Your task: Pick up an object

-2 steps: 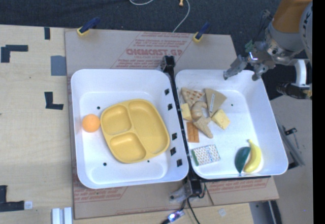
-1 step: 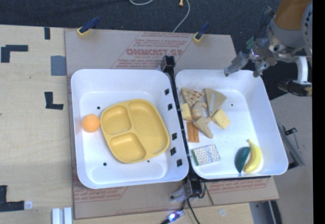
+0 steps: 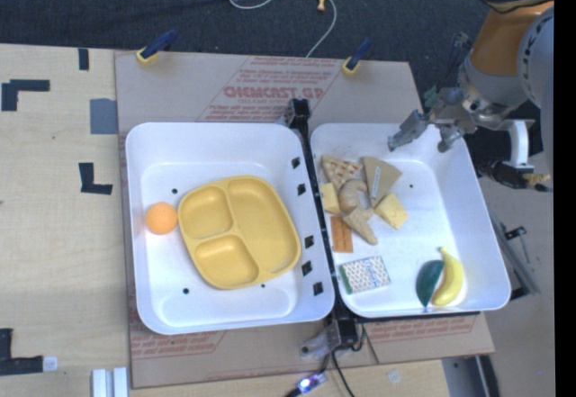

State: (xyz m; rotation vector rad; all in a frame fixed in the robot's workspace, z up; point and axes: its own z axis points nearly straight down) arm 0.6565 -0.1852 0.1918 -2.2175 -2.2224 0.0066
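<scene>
Right bin (image 3: pixel 468 206): landmark — holds every candidate object.
Gripper (image 3: pixel 425 136): above the bin's far rim, fingers spread wide, nothing between them.
Food cluster (image 3: pixel 362 197): pale wedges and crackers near the bin's left wall; pieces touch, so a descent may nudge neighbours or close on two.
Banana (image 3: pixel 450 280): yellow, at the bin's near-right corner, against a dark green piece — wall may block a finger.

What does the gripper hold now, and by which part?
Nothing. The gripper hangs open above the far right corner of the right bin, with nothing between its jaws; the food pieces lie apart from it.
</scene>
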